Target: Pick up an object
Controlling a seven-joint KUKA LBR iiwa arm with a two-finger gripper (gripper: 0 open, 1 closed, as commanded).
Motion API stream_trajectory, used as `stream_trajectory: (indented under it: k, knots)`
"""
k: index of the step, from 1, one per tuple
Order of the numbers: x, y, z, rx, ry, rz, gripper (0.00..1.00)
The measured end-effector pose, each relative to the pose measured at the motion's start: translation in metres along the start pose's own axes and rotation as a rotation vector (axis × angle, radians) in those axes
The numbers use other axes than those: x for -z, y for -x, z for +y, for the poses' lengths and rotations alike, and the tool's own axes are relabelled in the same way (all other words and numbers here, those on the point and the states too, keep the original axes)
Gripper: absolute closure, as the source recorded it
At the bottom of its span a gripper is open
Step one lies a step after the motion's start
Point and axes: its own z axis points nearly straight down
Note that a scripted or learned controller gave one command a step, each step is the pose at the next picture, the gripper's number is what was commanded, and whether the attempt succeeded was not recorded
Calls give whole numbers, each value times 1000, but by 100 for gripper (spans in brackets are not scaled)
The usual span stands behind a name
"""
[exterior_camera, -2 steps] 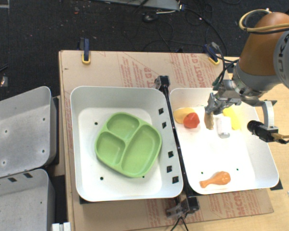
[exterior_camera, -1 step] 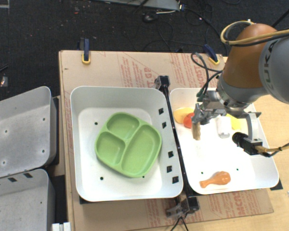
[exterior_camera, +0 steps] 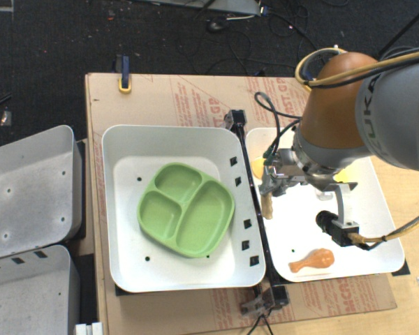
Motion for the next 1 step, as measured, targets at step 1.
stream_trajectory:
  k: [1]
  knots:
    - [-5,-46,-19,1,1,0,100]
